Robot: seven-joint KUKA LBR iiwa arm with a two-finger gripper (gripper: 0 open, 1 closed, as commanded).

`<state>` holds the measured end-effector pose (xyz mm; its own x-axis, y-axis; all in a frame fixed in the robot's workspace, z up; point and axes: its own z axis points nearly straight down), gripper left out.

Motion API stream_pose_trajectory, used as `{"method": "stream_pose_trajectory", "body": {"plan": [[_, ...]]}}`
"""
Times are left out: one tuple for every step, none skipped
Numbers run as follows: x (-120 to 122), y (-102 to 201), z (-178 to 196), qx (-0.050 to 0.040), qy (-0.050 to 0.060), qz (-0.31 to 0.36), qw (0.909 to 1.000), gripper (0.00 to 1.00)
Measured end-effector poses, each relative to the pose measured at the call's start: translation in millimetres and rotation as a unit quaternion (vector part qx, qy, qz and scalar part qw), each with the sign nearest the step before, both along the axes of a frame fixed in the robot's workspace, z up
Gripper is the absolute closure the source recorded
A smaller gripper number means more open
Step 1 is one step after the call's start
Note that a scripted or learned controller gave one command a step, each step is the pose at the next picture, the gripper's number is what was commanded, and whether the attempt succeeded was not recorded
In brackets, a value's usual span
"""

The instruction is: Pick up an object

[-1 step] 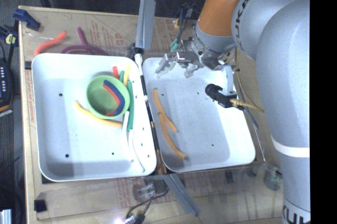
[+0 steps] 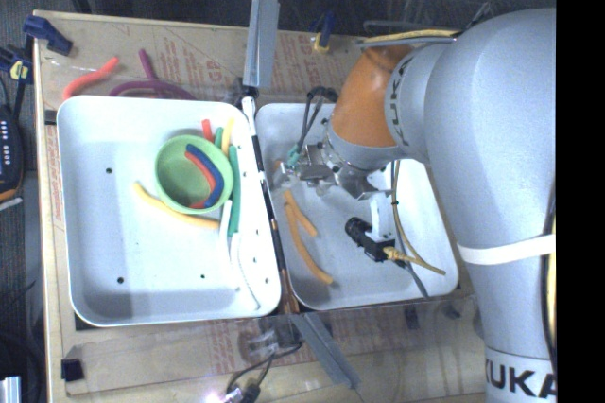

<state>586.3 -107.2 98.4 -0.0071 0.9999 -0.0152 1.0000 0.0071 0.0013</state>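
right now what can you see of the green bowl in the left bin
The green bowl looks like smooth plastic, round, sitting upright and open side up in the left bin, toward that bin's right half. Inside it lie a curved blue piece and a red piece. A yellow strip runs under its lower edge, and a green stick lies along its right side, touching or nearly so. The gripper is over the other bin.
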Motion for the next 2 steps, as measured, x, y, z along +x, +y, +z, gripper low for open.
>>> {"method": "stream_pose_trajectory", "body": {"plan": [[0,4,9,0.0024,0.002,0.005,1.0000,1.00],[41,34,94,0.0074,0.002,0.114,0.9934,1.00]]}}
